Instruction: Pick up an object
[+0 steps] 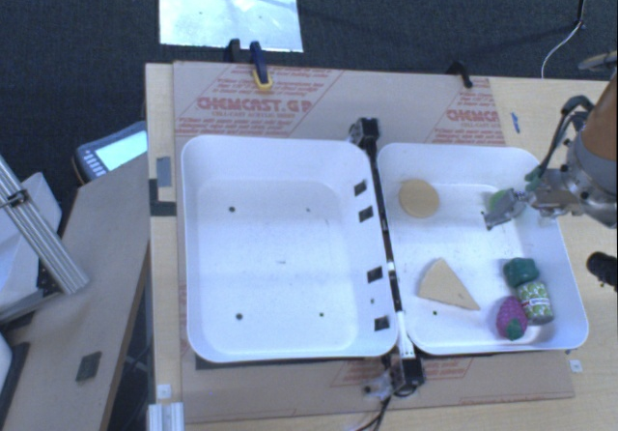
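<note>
The jaws [502,209] hover over the right bin [454,347]; whether they are apart is unclear. Nearby in that bin lie a round tan disc [419,198] and a tan wedge [446,286].

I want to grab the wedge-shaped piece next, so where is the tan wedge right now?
In the camera view the tan wedge lies in the right bin, toward its front, below the round tan disc and left of the green-capped bottle.
</note>
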`<state>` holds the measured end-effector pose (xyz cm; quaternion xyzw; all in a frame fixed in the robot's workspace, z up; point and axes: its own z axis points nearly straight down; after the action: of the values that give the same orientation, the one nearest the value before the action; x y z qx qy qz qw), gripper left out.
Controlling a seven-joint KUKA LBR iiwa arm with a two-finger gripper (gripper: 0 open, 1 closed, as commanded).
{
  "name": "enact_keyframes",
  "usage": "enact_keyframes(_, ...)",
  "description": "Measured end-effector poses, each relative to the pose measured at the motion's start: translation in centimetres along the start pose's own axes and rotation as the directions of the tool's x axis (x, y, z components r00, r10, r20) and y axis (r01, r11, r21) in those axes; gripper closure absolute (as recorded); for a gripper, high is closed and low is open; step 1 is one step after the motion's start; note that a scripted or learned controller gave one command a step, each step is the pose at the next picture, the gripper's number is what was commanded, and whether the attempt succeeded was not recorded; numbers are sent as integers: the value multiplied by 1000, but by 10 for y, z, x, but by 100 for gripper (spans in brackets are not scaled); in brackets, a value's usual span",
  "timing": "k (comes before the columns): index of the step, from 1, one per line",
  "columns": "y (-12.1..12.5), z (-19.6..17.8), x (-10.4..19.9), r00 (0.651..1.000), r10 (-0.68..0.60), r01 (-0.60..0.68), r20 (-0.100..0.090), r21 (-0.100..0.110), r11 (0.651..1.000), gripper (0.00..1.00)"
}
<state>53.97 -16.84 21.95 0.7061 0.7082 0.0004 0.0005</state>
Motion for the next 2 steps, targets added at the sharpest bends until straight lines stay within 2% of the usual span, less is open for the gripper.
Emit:
enact_keyframes(1, 62, -185, -18, 1000, -4, 4, 8, -21, 1000, 0)
enact_keyframes(2, 9, -325, -40, 1000, 4, -4, 7, -17, 1000, 0)
